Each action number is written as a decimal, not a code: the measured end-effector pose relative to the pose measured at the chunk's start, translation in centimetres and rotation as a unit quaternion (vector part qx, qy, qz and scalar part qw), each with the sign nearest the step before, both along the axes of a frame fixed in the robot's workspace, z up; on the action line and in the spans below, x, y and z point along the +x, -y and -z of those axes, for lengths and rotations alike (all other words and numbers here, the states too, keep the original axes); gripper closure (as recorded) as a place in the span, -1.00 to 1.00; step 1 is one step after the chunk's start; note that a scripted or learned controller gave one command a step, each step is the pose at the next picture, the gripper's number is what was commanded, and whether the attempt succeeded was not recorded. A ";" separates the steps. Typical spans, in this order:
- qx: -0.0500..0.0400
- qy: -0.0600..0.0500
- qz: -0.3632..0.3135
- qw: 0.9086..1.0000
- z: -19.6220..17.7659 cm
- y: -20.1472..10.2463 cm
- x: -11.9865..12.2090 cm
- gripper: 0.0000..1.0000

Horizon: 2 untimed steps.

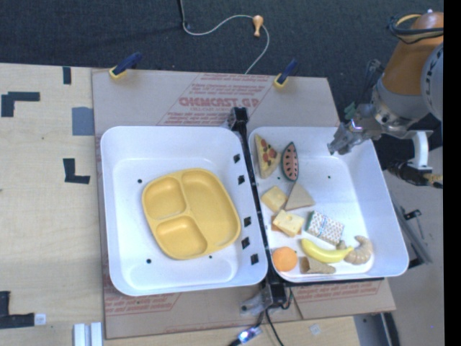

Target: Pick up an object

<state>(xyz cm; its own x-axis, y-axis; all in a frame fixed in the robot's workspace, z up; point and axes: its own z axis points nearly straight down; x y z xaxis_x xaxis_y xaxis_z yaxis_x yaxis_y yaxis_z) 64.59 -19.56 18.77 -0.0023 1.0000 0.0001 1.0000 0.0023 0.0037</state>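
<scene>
The right bin (pixel 360 186) holds toy food along its left and front: a pizza slice (pixel 266 155), a watermelon slice (pixel 289 161), cheese wedges (pixel 287 223), a patterned block (pixel 325 228), a banana (pixel 322 251), an orange (pixel 285 259) and a croissant (pixel 362 249). My gripper (pixel 341 142) hangs over the bin's far right corner, well away from the food, with nothing seen between its fingers. The arm's orange band (pixel 414 45) shows at the upper right.
The left bin (pixel 126 157) carries a yellow divided plate (pixel 190 213). Both bins rest on a cardboard sheet (pixel 209 103) held by blue and yellow clamps (pixel 124 65). A cable (pixel 216 27) lies on the dark floor behind.
</scene>
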 end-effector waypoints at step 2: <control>0.000 -0.003 -0.001 1.000 -4.3 -4.4 -0.9 1.00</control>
<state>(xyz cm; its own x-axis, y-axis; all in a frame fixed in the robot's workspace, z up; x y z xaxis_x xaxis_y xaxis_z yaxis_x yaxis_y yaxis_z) 63.73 -15.16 23.07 -0.0045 1.0000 0.0011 1.0000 0.0046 -0.0020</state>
